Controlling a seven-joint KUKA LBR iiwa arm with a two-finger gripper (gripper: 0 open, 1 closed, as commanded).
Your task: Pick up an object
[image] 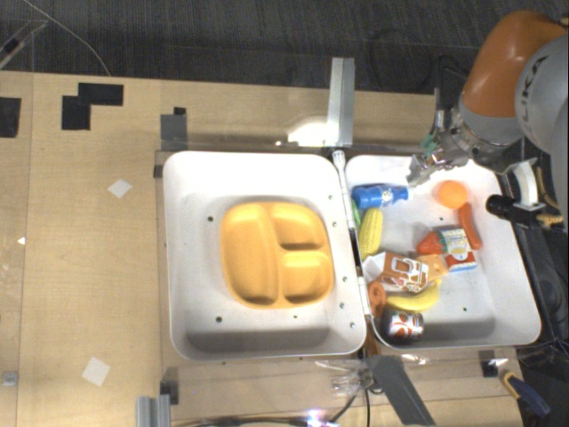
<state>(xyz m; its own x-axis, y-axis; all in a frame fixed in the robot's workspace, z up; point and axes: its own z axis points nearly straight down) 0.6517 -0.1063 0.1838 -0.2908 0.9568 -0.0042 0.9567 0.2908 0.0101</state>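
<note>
My gripper point(425, 161) hangs over the far edge of the right bin point(511, 314), with nothing visibly between its fingers. Just below it lie a blue bottle point(380, 195) and an orange ball point(452, 192). A corn cob point(372, 231) lies along the bin's left side. A carrot point(470, 223), a small carton point(455, 245), a snack packet point(404, 274), a banana point(415, 301) and a can point(405, 326) fill the middle and near part.
The left bin point(191, 238) holds a yellow divided tray point(276, 252). A metal post point(341, 105) stands behind the divider between the bins. Black marks sit on the wooden bench at far left.
</note>
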